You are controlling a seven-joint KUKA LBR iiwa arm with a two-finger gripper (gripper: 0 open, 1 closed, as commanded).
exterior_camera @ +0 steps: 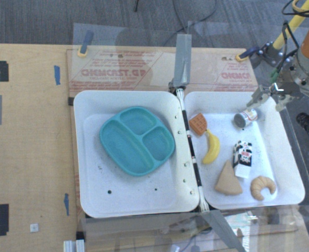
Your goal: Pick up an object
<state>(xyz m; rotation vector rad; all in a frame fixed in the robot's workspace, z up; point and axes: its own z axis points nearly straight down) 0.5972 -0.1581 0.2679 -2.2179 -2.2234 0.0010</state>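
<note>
Over the right bin's (296,193) upper right corner hangs the gripper (270,97), reached in from the right. Its two fingers (258,96) point down and to the left, spread a little apart, with nothing between them. Just below and left of the fingertips lies a small grey can (242,118) on its side, its round end facing the camera; whether the nearer finger touches it cannot be told.

Other things lie in the same bin. A waffle (198,124), orange-brown, sits near the left wall, and a banana (213,148) curves just below it, nearly touching. Right of the banana stands a small black-and-white carton (243,159), tilted. Beside the carton's lower left is a tan wedge (227,181), and to its lower right a croissant (263,187), close to the bin's bottom edge.

Left of these, the left bin (86,193) holds a teal tray (137,140) with three compartments, turned at a slant and lying roughly in the middle. Both bins sit side by side, walls touching, on a bench (28,140) of pale wood.
</note>
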